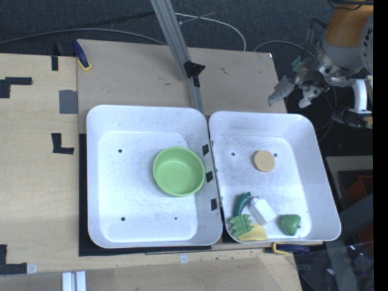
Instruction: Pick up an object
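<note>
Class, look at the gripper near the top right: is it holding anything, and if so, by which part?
Nothing is held. The gripper hangs above the bench past the right bin's far rim, its fingers spread with nothing between them.

A pale wooden table [36,162] marked with black tape pieces [59,144] stands on a dark carpeted floor [60,8]. White cables [206,20] trail across the floor, and a grey metal pole [173,32] slants overhead.

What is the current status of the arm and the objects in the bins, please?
Gripper open, holding nothing, above right bin far corner. Tan disc alone mid-bin; small items clustered at near edge. Green bowl in left bin. Nothing blocking.
</note>
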Robot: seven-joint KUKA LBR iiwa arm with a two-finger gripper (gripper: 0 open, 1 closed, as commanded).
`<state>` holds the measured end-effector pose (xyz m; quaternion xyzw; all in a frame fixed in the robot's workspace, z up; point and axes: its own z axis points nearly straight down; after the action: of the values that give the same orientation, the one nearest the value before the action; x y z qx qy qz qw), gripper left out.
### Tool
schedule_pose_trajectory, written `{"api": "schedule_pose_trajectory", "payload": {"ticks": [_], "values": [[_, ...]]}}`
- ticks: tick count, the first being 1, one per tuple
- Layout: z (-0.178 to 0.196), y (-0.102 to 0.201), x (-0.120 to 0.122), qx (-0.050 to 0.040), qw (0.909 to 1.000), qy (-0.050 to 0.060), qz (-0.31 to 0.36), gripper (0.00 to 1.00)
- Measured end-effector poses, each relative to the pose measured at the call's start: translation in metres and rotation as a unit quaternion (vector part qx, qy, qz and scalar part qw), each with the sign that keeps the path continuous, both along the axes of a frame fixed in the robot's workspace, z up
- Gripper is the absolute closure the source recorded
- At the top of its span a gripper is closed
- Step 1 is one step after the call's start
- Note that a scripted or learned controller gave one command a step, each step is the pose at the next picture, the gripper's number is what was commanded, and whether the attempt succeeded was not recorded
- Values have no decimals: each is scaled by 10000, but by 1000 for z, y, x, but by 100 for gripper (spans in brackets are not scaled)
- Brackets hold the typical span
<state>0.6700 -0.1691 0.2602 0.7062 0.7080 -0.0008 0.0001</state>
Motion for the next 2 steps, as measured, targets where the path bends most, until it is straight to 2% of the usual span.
{"api": "schedule_pose_trajectory", "payload": {"ticks": [1,2], "values": [[0,0,0,-2,10000,3,-1,0],[-46,-2,-7,2,10000,23,-5,0]]}}
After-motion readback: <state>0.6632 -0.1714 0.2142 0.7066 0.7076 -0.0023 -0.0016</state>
